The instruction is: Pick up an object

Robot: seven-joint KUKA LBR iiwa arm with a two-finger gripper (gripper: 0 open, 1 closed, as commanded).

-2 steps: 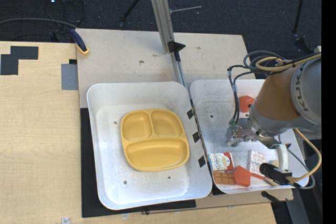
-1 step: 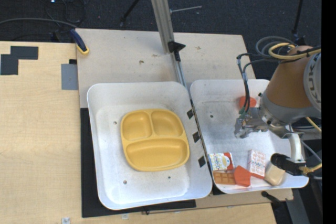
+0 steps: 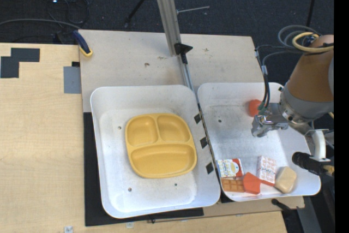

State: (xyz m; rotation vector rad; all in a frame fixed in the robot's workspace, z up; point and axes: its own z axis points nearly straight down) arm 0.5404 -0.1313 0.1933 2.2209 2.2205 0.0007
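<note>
Along the near edge of the right bin [image 3: 218, 96]: a small printed carton [image 3: 229, 167], a waffle-patterned piece [image 3: 233, 185] with an orange wedge [image 3: 251, 183] touching it, a pink-and-white packet [image 3: 267, 169], and a pale beige lump [image 3: 286, 179] at the near right corner. In the middle of the left bin [image 3: 103, 117], a yellow divided plate [image 3: 161, 145]. Farther back, over the right bin's right side, the gripper [image 3: 262, 127], metal and low above the floor; whether spread or pressed together, cannot tell. Just behind it, a small red-orange object [image 3: 254, 107], partly hidden. Beyond the bins, an upright aluminium post [image 3: 168, 13].
</note>
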